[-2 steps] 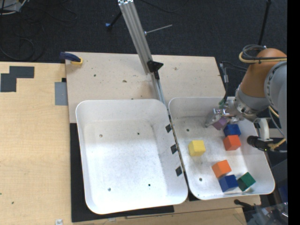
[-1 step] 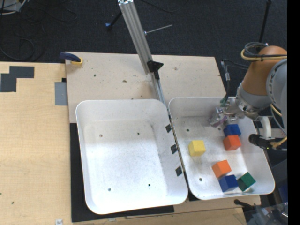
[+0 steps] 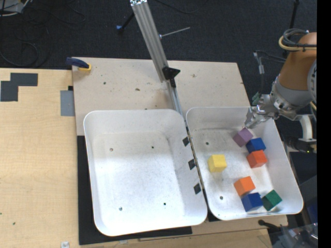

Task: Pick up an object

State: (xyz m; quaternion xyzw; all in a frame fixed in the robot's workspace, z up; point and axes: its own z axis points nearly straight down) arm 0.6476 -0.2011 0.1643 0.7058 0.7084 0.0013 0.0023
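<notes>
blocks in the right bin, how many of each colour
purple: 1
blue: 2
red-orange: 1
orange: 1
yellow: 1
green: 1
total: 7 blocks, all in the right bin

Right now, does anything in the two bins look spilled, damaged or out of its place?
Nothing stands out. All seven blocks lie inside the right bin, none over its rim: purple block, yellow block, green block and the rest. The gripper hangs above the purple block.
</notes>
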